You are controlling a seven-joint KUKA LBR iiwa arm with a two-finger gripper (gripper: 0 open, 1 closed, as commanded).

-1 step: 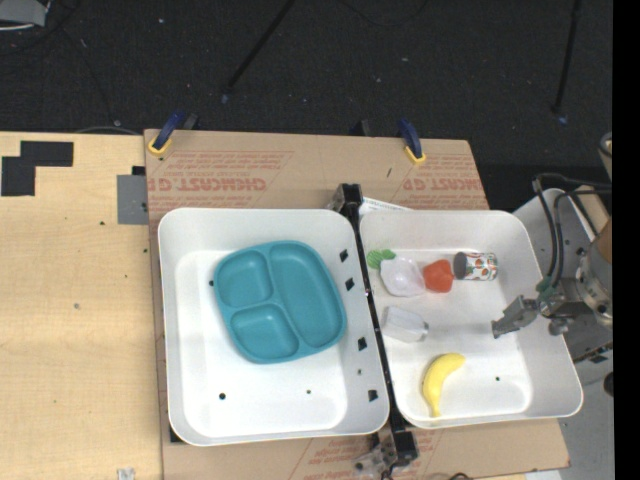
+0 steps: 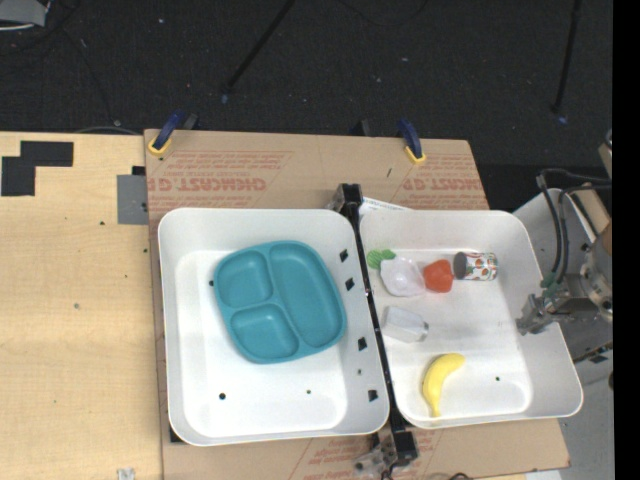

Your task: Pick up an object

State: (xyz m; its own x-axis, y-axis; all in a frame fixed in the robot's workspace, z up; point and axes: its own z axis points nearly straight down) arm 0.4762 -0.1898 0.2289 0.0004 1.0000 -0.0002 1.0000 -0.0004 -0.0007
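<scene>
Though pincer (image 2: 530, 320) state indiscernible, banana (image 2: 441, 380) well apart, inside right bin (image 2: 545, 398).

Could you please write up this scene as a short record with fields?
left bin: teal divided plate
right bin: banana, red object, small can lying on its side, green piece, two clear plastic items
gripper: at the right bin's right rim, holding nothing visible
task status: nothing picked up yet
</scene>
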